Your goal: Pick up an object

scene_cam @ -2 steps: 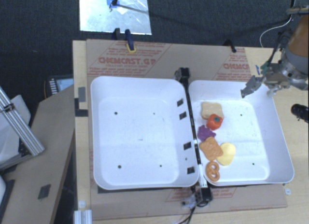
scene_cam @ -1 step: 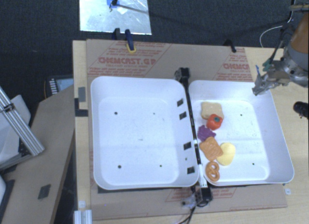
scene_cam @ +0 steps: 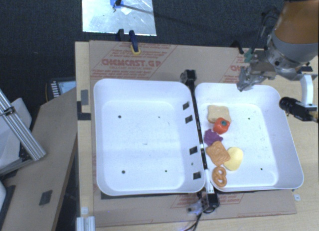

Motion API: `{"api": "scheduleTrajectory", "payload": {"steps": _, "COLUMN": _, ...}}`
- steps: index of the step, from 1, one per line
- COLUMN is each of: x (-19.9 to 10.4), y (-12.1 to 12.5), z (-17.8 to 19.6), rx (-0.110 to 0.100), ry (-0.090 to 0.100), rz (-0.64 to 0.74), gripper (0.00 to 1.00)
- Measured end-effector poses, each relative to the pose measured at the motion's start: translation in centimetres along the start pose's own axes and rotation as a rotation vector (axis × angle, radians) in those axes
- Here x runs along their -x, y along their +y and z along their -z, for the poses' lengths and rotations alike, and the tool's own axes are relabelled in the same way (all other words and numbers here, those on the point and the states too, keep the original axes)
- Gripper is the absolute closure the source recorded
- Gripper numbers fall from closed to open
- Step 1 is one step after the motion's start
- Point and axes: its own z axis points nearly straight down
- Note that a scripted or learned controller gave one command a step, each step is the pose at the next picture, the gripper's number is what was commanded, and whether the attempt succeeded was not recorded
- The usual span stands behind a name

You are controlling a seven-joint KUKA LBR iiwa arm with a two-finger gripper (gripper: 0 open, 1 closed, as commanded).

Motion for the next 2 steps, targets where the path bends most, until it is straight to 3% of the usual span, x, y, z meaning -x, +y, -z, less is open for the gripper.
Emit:
{"api": "scheduleTrajectory", "payload": {"steps": 1, "x": -8.8, "y": -3.5, "z": 3.1, "rx": -0.005, "ry": 0.001, "rz": -0.001, "gripper": 1.00}}
{"api": "scheduleTrajectory", "payload": {"steps": 2, "x": -15.0, "y": -7.5, "z": 9.4, "rx": -0.001, "ry": 0.001, "rz": -0.003, "gripper": 1.00}}
